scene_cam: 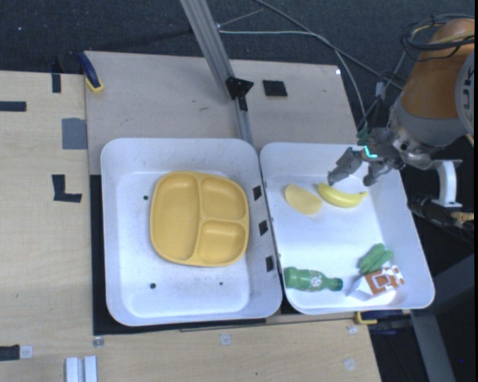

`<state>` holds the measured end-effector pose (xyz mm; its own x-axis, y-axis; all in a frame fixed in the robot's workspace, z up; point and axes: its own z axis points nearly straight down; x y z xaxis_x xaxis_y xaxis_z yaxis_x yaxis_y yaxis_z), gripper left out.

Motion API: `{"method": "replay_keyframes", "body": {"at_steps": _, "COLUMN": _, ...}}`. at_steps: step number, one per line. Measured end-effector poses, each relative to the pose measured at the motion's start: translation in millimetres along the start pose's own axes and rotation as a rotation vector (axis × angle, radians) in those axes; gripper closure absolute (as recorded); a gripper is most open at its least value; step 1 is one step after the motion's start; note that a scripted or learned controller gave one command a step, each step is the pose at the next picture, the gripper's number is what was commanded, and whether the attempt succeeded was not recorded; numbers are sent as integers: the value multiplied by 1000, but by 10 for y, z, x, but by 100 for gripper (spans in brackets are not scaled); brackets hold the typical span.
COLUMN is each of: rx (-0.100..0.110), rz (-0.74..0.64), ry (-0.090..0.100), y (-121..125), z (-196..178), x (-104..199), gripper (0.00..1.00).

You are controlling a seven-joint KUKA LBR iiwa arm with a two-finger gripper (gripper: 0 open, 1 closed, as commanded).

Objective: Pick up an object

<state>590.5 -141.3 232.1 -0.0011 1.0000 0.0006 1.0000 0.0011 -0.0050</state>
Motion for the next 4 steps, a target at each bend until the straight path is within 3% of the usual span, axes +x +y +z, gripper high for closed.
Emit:
{"method": "replay_keyframes", "body": {"at_steps": 1, "rx": -4, "rz": -1, "ry": -1, "y": 9, "z": -16, "x": 0, "gripper": 0}}
{"method": "replay_keyframes", "body": {"at_steps": 2, "rx": 1, "rz": -1, "ry": -1, "y": 64, "z": 608, "x": 21, "gripper": 0}}
{"method": "replay_keyframes", "body": {"at_steps": 3, "rx": 1, "rz": 0, "ry": -1, "y": -43, "z": 1155, "x": -8, "gripper": 0}}
{"method": "replay_keyframes", "body": {"at_steps": 4, "rx": -6, "rz": 0, "ry": -3, "y": -35, "z": 1471, "x": -8, "gripper": 0}}
